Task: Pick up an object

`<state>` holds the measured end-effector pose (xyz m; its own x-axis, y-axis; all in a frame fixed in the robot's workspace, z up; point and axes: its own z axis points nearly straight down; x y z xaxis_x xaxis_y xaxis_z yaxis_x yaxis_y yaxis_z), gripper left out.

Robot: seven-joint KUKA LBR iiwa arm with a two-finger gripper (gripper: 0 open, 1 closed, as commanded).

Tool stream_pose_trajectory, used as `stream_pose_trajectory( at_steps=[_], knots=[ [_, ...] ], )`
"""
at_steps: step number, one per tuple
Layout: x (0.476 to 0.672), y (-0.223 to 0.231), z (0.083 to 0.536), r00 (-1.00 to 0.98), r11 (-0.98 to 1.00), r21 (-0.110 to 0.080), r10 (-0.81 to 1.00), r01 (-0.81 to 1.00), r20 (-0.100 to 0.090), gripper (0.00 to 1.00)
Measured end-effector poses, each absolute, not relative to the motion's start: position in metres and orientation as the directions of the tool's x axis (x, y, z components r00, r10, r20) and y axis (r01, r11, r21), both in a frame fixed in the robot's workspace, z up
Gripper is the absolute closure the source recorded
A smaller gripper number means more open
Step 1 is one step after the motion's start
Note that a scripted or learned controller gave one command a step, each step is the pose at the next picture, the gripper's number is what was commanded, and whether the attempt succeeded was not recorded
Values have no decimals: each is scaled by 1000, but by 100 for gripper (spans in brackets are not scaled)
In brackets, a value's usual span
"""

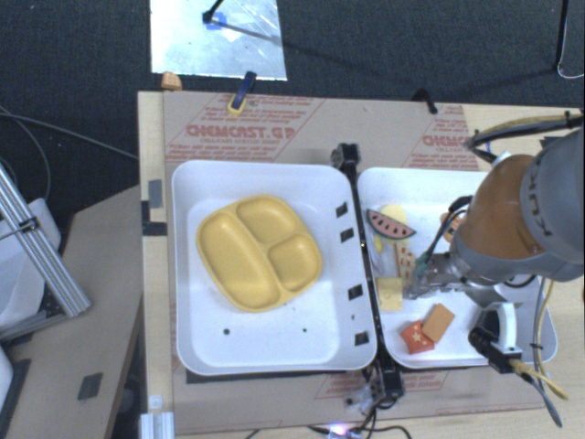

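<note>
The right bin (pixel 430 183) holds several toy foods: a watermelon slice (pixel 390 224) near its left wall, a pale yellow cheese block (pixel 390 294), a red piece (pixel 417 337) and an orange-tan block (pixel 439 321) near the front. My gripper (pixel 419 277) hangs low over the bin's left part, just right of the cheese block, under the grey arm and its orange band (pixel 498 213). The arm's bulk covers the fingers.
The left bin (pixel 192 337) holds a yellow three-section plate (pixel 259 251). A black divider (pixel 361 254) runs between the bins. Cables (pixel 535 373) trail at the front right. A shiny sheet (pixel 218 24) lies beyond the bench.
</note>
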<state>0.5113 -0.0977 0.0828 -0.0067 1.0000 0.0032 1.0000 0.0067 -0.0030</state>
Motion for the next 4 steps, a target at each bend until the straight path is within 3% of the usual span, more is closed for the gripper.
stream_pose_trajectory(
  at_steps=[2, 3, 4],
  knots=[
    [515, -101, 105, -3, 3, 6, 1000, 1000, 0, 100],
    [487, 30, 189, -17, 17, 8, 1000, 1000, 5, 100],
    [486, 100, 184, -13, 13, 1, 1000, 1000, 4, 100]
  ],
)
